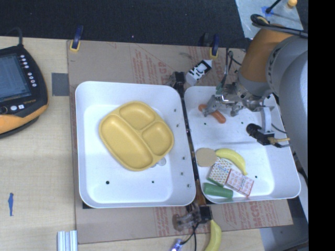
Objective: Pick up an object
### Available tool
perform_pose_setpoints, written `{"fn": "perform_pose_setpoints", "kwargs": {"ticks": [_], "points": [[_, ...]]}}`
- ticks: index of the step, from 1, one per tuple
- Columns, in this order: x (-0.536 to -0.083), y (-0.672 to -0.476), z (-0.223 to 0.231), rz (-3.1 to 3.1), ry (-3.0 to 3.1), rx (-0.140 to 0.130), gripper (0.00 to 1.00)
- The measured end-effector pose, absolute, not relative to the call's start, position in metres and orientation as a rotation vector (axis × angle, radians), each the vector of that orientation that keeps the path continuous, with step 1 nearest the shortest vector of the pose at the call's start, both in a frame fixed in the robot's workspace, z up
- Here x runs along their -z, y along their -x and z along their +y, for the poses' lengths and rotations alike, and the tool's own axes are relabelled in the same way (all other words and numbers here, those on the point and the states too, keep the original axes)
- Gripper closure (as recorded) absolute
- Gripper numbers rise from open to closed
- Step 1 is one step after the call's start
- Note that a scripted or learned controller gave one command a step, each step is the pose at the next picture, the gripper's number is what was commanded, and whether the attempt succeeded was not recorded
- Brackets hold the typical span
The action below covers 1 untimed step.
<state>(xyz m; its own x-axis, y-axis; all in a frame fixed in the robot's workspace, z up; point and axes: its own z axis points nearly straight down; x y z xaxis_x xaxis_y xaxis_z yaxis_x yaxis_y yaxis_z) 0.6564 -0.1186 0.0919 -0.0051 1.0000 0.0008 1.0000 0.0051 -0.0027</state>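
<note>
Faint red lettering on the cardboard sheet [157, 61] is unreadable.

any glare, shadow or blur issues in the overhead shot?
Camera view: even light, white bins bright but not blown out; soft shadow under the yellow plate; the arm looks soft near the right side; gripper small and cluttered over the orange item, so fine detail there is hard to read.

Two white bins [89, 140] sit on brown cardboard [131, 61]. The left one carries a yellow divided plate [136, 135]. Near the yellow banana [233, 158] lie a green block [217, 191], a tan disc [205, 156], red-patterned cards [230, 177] and an orange carrot [214, 114].
</note>
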Motion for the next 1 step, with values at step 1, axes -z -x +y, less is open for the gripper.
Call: {"fn": "perform_pose_setpoints", "kwargs": {"ticks": [1], "points": [[-0.0917, -0.6559, -0.1089, -2.223, 2.214, -0.004, 0.0]]}}
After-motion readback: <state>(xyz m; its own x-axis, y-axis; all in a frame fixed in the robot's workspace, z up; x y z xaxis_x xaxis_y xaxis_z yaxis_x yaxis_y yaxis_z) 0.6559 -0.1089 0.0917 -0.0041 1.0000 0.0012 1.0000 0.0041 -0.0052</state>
